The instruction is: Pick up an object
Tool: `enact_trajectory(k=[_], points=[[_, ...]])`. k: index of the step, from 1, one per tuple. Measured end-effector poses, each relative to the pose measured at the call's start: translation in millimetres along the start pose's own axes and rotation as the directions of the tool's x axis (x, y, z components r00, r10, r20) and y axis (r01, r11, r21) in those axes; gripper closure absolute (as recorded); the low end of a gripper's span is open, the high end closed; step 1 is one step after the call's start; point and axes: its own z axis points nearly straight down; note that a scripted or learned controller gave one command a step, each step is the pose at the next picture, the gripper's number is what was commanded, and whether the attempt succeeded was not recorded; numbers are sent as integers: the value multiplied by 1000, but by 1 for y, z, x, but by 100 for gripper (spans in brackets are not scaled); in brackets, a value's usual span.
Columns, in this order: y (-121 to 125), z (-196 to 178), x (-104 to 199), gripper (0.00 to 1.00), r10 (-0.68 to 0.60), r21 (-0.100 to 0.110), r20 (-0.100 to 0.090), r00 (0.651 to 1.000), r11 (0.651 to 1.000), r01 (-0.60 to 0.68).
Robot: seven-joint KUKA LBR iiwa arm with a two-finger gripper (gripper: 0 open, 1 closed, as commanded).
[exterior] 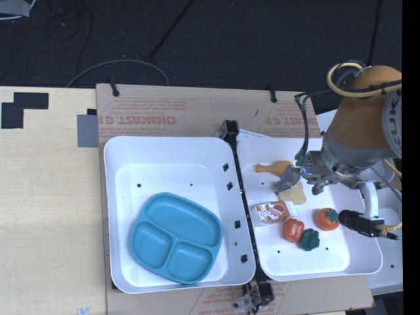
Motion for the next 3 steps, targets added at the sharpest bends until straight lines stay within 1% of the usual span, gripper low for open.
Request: enact_trajectory(k=[1,2,3], points=[[3,-6,0,0,-1,-12,1,1000,1000,1],[5,57,4,0,-1,-6,1,1000,1000,1],[9,102,3,0,-1,-8,1,1000,1000,1]])
